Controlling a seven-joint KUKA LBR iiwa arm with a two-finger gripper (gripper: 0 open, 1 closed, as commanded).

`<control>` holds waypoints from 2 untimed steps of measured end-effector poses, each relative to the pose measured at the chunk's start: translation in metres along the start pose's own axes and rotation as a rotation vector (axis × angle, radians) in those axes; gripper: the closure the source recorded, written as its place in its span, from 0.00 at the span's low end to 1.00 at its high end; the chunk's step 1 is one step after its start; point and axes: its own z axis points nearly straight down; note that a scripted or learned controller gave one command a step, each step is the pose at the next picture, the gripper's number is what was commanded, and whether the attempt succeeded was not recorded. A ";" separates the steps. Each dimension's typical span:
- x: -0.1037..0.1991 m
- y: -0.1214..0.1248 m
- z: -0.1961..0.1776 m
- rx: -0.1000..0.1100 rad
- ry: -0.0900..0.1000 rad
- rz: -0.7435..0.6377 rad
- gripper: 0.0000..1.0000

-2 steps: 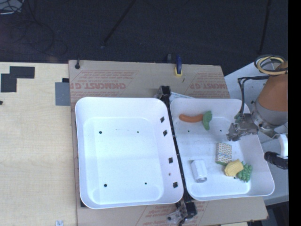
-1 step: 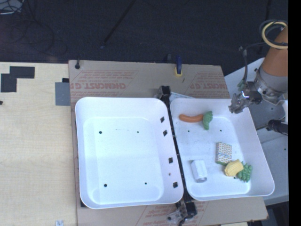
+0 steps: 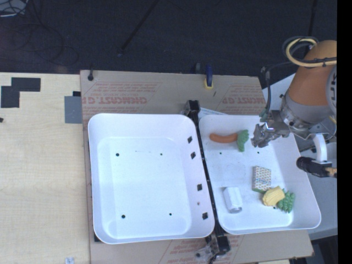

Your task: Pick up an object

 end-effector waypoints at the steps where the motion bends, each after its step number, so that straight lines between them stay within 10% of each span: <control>1: 0.103 -0.003 -0.079 -0.010 0.001 -0.008 1.00; 2: 0.032 -0.034 -0.048 0.002 -0.005 0.010 1.00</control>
